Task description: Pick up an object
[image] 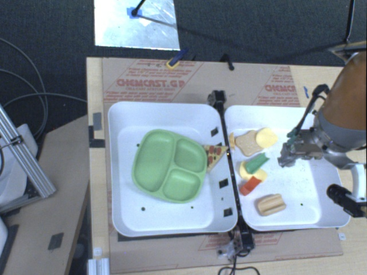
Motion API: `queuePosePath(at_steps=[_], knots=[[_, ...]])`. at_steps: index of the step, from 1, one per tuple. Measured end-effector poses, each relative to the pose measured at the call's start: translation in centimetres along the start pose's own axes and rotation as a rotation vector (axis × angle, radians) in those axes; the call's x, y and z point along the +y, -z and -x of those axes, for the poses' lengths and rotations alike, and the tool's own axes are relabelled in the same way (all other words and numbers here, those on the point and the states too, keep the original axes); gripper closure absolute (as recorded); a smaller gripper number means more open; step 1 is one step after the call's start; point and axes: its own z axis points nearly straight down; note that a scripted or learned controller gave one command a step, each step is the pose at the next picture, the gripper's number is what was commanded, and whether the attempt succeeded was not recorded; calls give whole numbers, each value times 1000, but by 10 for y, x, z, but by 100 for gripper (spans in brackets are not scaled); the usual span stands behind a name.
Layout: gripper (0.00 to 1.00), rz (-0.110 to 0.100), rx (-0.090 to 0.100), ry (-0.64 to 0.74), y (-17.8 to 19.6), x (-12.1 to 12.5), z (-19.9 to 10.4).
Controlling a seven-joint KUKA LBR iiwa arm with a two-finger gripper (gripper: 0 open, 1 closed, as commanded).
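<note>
Right now your pickable items sit in the right bin [321, 211], clustered toward its left side: a tan bread slice [248, 142] touching a yellow round piece [266, 136], below them a green and yellow vegetable piece [254, 164], then a red and yellow piece [251, 183], and a bun [270, 204] lower down, a little apart. A pizza slice [214, 154] lies in the left bin [172, 116], against the divider and touching the green compartment plate [170, 166] that fills that bin's middle.

You see the hand [289, 153] over the right bin, right of the vegetable piece and near it, nothing visibly between its fingers; whether they are spread or pressed together you cannot tell, as they are dark and small. The arm [347, 105] comes in from the right edge and is cut off there, covering the right bin's upper right corner.

Open white floor lies around the bun and along the right bin's lower right. Beneath both bins is a cardboard sheet [155, 82] on the worktop [63, 153]; a shiny foil square [136, 15] lies at upper centre.
</note>
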Motion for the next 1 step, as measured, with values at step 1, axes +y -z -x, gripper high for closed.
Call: queuePosePath(at_steps=[1], knots=[[100,-2,4,12,-45,-2,-47]])
